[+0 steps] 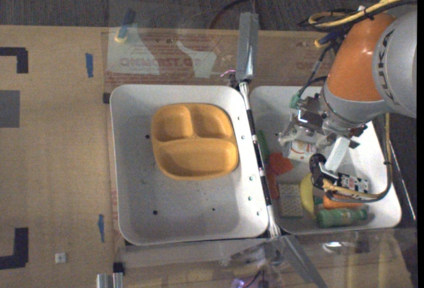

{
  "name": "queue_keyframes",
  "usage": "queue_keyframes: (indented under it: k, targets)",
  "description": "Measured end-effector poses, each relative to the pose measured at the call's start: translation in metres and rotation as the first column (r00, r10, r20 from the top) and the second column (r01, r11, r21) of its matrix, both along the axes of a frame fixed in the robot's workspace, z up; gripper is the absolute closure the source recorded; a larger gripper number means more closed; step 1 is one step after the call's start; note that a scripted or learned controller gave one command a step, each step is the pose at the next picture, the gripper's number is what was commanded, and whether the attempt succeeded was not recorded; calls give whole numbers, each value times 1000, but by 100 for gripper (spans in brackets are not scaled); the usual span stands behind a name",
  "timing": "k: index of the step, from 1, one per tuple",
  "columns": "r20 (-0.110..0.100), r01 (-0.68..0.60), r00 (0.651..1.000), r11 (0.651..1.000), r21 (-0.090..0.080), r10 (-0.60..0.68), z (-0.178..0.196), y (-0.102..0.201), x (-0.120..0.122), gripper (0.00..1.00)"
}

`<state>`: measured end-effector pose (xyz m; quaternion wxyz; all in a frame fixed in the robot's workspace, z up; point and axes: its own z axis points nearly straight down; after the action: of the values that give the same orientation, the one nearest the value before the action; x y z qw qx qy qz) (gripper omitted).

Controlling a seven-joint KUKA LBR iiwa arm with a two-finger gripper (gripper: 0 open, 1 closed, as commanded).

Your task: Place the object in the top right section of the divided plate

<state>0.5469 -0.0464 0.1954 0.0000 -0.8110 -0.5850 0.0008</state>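
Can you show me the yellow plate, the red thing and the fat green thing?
plate (195, 159): camera view, on its big lower section.
red thing (279, 165): camera view, on its middle, in the right bin.
green thing (341, 216): camera view, on its middle, at the right bin's near edge.

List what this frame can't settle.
- End effector, camera view: whether it holds anything. The arm overhangs it, and the white clutter there is blurred.
- Right bin, camera view: the far right corner is hidden under the arm.
- Yellow item, camera view: partly covered by robot hardware, so its identity is unclear.
- Bottle, camera view: the label is too small to read.
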Motion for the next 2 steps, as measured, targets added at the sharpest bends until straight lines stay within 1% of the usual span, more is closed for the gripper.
queue_keyframes:
  k: [1,2]
  targets:
    - [2,-128,992,992,0,128,35,55,36,100]
    - [4,-419,908,908,-2,419,57,73,78,100]
